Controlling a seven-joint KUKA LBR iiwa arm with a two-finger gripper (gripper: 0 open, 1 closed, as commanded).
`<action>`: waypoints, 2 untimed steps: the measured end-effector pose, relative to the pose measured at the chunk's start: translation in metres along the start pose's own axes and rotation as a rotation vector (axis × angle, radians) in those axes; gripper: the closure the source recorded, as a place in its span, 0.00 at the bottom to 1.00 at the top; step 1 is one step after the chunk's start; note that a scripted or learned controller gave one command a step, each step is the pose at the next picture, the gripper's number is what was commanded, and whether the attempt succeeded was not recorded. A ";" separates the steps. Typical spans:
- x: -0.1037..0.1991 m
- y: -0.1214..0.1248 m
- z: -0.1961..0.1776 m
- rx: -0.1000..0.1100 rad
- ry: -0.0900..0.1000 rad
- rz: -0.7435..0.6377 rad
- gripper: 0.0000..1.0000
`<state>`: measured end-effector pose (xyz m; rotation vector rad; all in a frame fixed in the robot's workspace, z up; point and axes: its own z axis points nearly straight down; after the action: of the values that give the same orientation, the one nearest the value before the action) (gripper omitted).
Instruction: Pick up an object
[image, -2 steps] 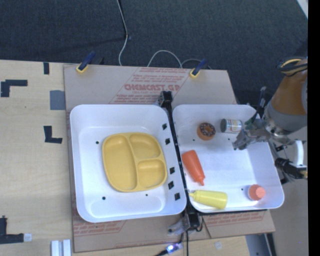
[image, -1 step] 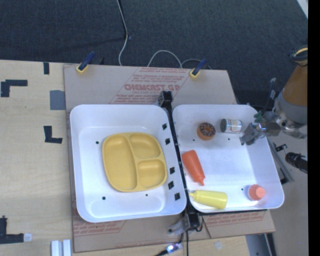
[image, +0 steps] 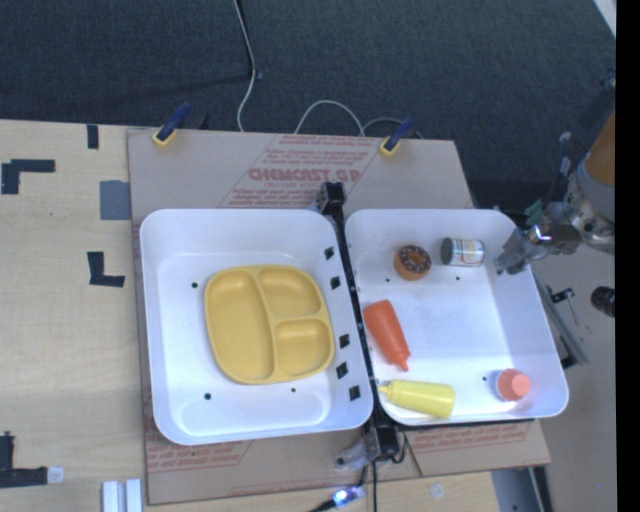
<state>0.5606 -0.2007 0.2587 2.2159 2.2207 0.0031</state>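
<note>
Two-finger gripper (image: 512, 258), finger state indeterminate, at right bin's (image: 535, 320) upper-right rim; nearest item: small silver cylindrical can (image: 462, 252), lying on its side just left, long axis across the frame.

Lab: clamped cardboard (image: 300, 175), taped markers (image: 100, 268)

Arm comes in from view's right edge, upper part, grey w/ a bit of orange band showing at the edge. Wrist angles down-left. Tool (image: 512, 258) sits at far right of frame, dark fingers pointing down-left, nothing visible betw. them.
</note>
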 end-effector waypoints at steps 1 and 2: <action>0.043 0.005 0.003 0.005 0.002 -0.003 1.00; 0.099 0.013 0.017 0.006 0.003 -0.004 1.00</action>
<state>0.5731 -0.1016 0.2411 2.2153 2.2300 -0.0005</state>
